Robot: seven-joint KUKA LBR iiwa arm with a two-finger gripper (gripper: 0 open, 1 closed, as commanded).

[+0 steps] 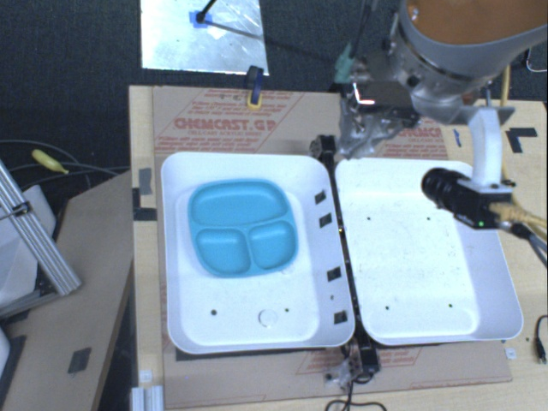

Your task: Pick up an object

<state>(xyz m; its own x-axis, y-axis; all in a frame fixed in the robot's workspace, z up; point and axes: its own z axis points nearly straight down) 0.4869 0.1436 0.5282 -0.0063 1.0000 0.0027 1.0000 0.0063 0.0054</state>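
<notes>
A light blue plate (242, 227) with three compartments lies flat in the left bin (180, 315), toward its back half. My gripper (361, 137) hangs over the back rim where the two bins meet, right of the plate and apart from it. It is seen from above under the grey and orange wrist (462, 32). Nothing shows between its fingers.
The right bin (428, 315) has a bare white floor with a few small dark dots. A black hinge strip (338, 255) runs between the bins. Brown cardboard (223, 122) lies under both, and a shiny metal sheet (201, 24) sits beyond the bench's back edge.
</notes>
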